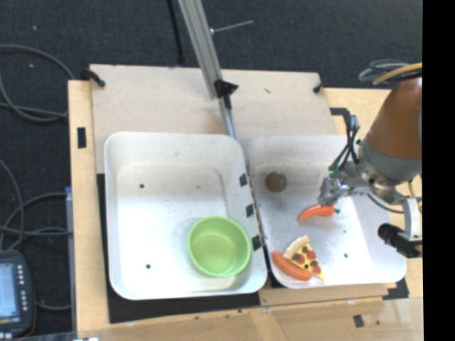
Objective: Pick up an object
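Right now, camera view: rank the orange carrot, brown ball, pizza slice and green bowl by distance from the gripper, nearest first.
1. Orange carrot, right bin, just below the gripper.
2. Brown ball, right bin, to the gripper's left.
3. Pizza slice, right bin's front edge.
4. Green bowl, left bin.

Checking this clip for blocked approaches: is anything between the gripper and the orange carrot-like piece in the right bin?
Nothing visible. The gripper is right at the upper end of the orange piece, with bare bin floor around it. The brown ball lies off to the view's left and the pizza slice nearer the front edge, both apart.
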`<state>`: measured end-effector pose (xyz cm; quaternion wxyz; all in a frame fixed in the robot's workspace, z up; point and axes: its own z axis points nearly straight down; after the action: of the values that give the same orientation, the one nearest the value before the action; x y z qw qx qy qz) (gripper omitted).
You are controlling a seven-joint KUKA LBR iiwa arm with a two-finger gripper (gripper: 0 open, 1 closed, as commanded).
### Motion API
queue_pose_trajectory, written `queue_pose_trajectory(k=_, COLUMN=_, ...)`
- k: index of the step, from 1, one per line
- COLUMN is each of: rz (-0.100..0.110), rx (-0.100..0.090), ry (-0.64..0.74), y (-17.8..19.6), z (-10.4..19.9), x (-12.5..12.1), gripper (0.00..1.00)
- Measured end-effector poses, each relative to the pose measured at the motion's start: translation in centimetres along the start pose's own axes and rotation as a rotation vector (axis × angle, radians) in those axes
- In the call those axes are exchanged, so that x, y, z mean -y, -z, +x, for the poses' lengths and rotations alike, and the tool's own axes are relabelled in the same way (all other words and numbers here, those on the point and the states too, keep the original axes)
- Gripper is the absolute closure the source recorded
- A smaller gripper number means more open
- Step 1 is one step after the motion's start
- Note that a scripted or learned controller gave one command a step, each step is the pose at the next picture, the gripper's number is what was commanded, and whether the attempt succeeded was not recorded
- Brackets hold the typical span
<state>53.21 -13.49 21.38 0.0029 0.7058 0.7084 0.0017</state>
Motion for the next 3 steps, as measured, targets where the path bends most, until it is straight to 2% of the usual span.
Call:
queue_pose_trajectory(k=1, rz=-0.001, rx=0.000, ry=0.001, y=5.2, z=-0.1, x=-0.2, gripper=1.00)
queue_pose_trajectory(k=2, rz=0.005, rx=-0.002, ry=0.002, y=4.5, z=4.7, x=-0.5, gripper=1.00)
queue_pose_trajectory(k=3, rz=0.007, rx=-0.002, ry=0.002, y=3.6, z=9.6, x=1.5, gripper=1.00)
